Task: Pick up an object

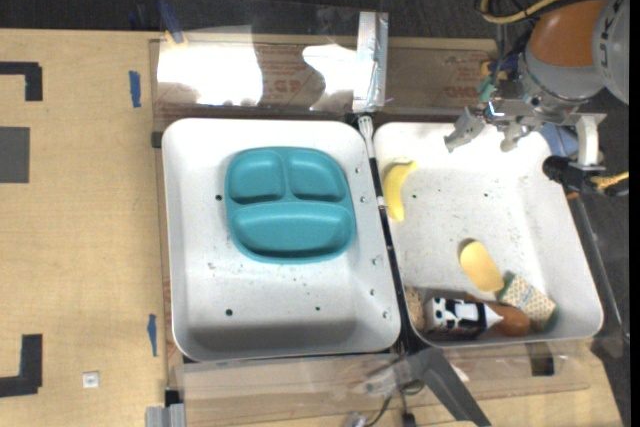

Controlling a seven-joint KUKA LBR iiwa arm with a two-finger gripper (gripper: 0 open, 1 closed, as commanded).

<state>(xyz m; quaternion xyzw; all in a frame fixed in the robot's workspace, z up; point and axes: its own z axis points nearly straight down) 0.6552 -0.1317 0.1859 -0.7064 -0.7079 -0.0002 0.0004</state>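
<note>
Camera view, from above and at a slant: you see two shallow white plastic bins side by side on a tan, wood-grained counter [80, 215], both with rounded corners and dark speckling on their floors.

Left bin [200, 315]: one item, a teal tray [290, 203] of smooth moulded plastic. It is a rounded rectangle with three compartments, two small ones at the far side and one long one at the near side.

Right bin [560, 215]: five items by your count.
1. A yellow, banana-shaped object [397, 187], smooth and curved, lying against the bin's left wall.
2. A yellow, egg-shaped object [481, 266], matte, on the floor toward the near side.
3. A small black-and-white patched object [458, 314], cow-patterned, at the near wall.
4. An orange-brown rounded piece [512, 319], just beside the black-and-white object.
5. A tan, checked-texture piece [528, 298], touching the orange-brown piece in the near right corner.

Items 3 to 5 crowd together, so you cannot tell their full shapes.

End effector [490, 130]: two pale metallic fingers stand spread apart with nothing between them, above the far edge of the right bin, well apart from every item. The grey arm [575, 65] behind it carries an orange band and yellow and black cables.

Beyond the bins, a clear glossy plastic sheet [270, 65] lies over brown board and glares white. Four black angular marks and short blue tape strips sit on the counter at left. No writing is legible to you.
</note>
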